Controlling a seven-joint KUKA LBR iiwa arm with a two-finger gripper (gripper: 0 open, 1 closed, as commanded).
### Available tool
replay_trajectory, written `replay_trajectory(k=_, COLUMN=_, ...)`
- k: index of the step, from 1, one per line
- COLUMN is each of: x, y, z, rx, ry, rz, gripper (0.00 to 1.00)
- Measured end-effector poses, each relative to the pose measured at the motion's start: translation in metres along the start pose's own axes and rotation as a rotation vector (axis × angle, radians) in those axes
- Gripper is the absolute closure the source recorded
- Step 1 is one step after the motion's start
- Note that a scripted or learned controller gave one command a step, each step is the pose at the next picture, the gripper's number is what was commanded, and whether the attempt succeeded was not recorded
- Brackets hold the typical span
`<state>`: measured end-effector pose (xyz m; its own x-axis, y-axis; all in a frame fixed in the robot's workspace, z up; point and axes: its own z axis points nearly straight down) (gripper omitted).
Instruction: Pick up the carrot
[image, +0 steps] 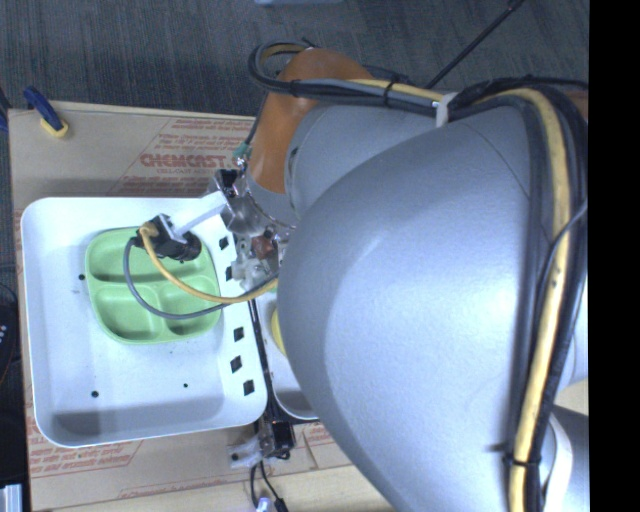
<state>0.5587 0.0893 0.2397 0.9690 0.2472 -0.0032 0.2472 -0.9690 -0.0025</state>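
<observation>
Grey arm (430, 300) x1 | gripper (243, 240) grip cannot tell | white bin (60, 330) x1 | green tray (120, 290) x1 inside it

A cardboard-covered bench (140, 140) bears a white bin (120, 395), with a small blue-and-yellow object (45, 108) near its corner.

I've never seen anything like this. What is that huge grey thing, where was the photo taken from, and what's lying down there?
The grey bulk is a robot arm. It looks huge because the one fixed camera looks down from above and the arm reaches in just beneath it from the right. Past its orange band sits the gripper, the robot's hand, over the left white bin. In that bin lies a green divided tray. The bin rests on printed cardboard. I cannot tell from here whether the gripper holds anything.
</observation>
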Motion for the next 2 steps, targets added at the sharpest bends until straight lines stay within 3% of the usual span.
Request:
replay_trajectory(k=1, x=-0.055, y=0.051, z=0.049, rx=0.003, ry=-0.003, rz=-0.327, gripper=1.00)
replay_trajectory(k=2, x=-0.074, y=-0.047, z=-0.007, rx=0.000, ry=-0.001, rz=-0.135, gripper=1.00)
